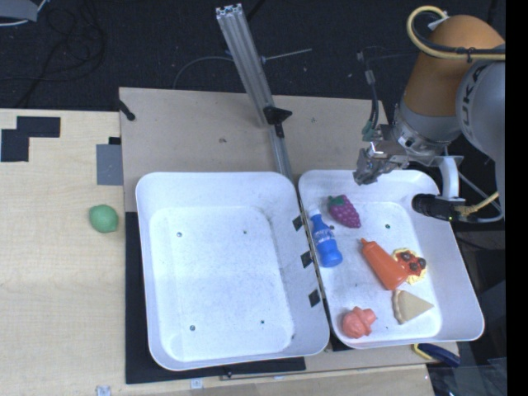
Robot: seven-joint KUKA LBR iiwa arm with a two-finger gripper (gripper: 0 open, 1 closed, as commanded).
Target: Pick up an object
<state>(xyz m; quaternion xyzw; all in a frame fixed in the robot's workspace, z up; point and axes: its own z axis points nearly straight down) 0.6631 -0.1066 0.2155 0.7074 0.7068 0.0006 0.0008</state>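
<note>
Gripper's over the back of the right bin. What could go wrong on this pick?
1. The gripper hangs at the right bin's back rim; a straight descent might clip it.
2. The purple grapes lie nearest, but the blue bottle is close beside; fingers may nudge it.
3. The orange carrot touches the pizza slice; a grasp there could catch both.

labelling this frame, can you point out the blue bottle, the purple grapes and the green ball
blue bottle (324, 241), camera view, middle of its body
purple grapes (345, 211), camera view, centre of the bunch
green ball (104, 219), camera view, middle of its top
</note>
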